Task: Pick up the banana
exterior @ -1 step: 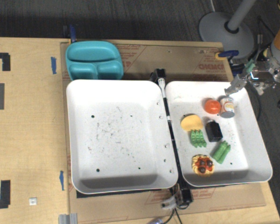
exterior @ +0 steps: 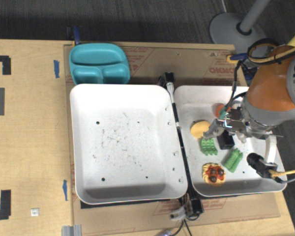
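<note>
Jaws hidden (arm overhead); gripper [exterior: 220, 132] beside banana [exterior: 199, 128], right bin [exterior: 196, 100].

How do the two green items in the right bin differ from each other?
The green studded block sits nearer the yellow piece, while the plain green block lies further right, closer to the bin's front. The green studded block shows rows of bumps on top; the plain green block looks smooth and lies tilted on a diagonal. Both are bright green, small, and rest on the right bin floor near the gripper.
</note>
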Robot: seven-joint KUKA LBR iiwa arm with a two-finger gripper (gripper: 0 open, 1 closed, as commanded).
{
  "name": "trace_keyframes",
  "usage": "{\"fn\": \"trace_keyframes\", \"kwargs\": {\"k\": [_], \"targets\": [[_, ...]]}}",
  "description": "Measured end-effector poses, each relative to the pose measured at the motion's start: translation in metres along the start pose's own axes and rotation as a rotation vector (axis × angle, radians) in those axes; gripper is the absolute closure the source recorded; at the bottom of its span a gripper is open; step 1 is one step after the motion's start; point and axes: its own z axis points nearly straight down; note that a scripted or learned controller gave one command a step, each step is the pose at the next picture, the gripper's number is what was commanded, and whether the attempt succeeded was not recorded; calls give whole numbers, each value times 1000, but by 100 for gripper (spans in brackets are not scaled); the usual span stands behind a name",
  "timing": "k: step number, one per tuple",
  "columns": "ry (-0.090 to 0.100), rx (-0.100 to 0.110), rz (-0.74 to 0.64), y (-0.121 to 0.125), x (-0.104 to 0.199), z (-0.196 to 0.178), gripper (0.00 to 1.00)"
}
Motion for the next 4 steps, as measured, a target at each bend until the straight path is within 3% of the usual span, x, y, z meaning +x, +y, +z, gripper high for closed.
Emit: {"fn": "trace_keyframes", "kwargs": {"k": [1,2,3,4], "targets": [[0,1,-75,-52,85,2,0],[0,1,-631,-61,141,2,0],[-1,-3,-931,-66,185,100,0],[-1,-8,-625,-77,260,100,0]]}}
